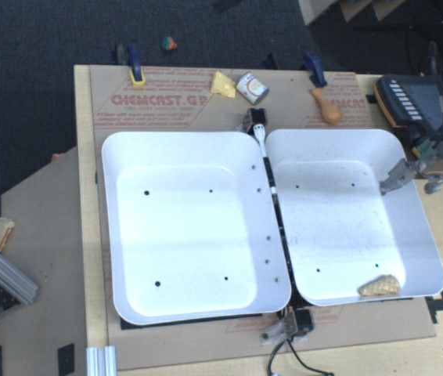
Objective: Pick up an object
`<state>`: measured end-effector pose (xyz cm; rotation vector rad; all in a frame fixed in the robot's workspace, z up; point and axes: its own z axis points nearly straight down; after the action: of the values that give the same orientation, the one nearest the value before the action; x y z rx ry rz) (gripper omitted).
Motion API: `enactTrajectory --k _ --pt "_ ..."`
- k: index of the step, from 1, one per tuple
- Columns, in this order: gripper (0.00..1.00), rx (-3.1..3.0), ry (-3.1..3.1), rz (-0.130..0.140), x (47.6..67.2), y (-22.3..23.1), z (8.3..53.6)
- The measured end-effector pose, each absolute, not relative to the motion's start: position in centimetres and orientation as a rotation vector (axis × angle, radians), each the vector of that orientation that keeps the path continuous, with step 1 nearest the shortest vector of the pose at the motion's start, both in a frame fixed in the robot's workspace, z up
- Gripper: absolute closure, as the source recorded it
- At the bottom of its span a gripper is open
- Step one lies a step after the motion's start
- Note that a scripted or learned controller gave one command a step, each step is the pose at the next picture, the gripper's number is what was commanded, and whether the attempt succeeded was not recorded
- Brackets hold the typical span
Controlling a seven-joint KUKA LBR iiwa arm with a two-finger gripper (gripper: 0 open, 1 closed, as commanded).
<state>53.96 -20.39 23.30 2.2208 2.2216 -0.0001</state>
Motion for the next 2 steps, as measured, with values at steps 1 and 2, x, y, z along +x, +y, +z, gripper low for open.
enactTrajectory --k 1,2 --pt "0.0 2.204 2.208 0.015 52.3 -20.1 47.3" --pt "0.0 2.215 2.237 -0.001 56.2 -11.4 42.4"
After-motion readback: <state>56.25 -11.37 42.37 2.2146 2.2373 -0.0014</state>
